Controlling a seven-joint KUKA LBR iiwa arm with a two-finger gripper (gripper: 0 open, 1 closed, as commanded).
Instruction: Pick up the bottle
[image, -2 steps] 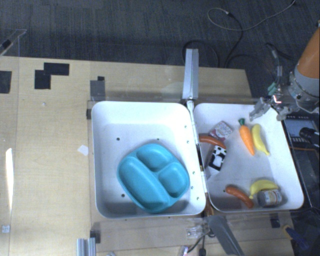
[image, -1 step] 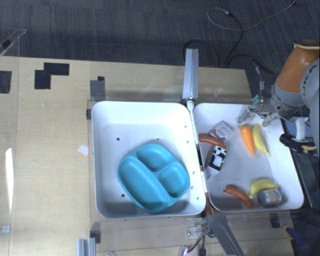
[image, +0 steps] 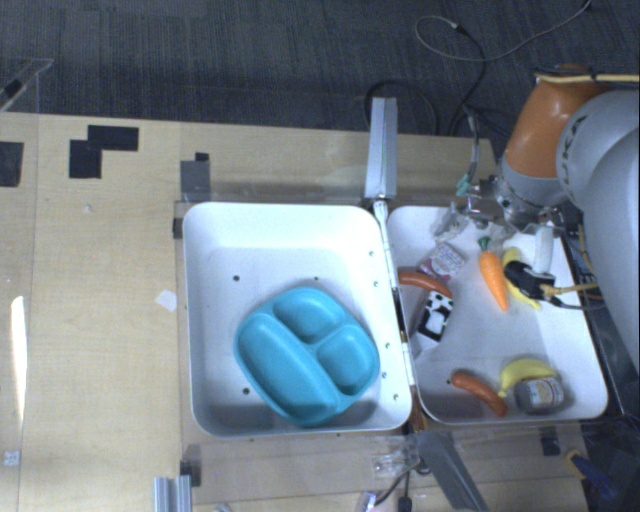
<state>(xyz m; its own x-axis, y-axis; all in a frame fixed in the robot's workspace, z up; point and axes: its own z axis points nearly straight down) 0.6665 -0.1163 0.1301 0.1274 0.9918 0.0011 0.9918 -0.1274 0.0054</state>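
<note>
A small bottle with a black-and-white label (image: 432, 318) lies in the right bin (image: 590, 400), close to its left wall. Just above it lies a red-orange sausage-shaped piece (image: 424, 283). My gripper (image: 468, 208) hangs over the back of the right bin, up and to the right of the bottle and well apart from it. A clear crinkled plastic item (image: 447, 258) sits directly below the gripper; whether it touches the gripper I cannot make out.
An orange carrot (image: 493, 281) and a yellow banana (image: 517, 272) lie right of the clear item. Near the front of the right bin are a second sausage (image: 478, 391), another banana (image: 527, 371) and a grey can (image: 541, 395). The left bin (image: 215, 240) holds a blue divided plate (image: 307, 353).
</note>
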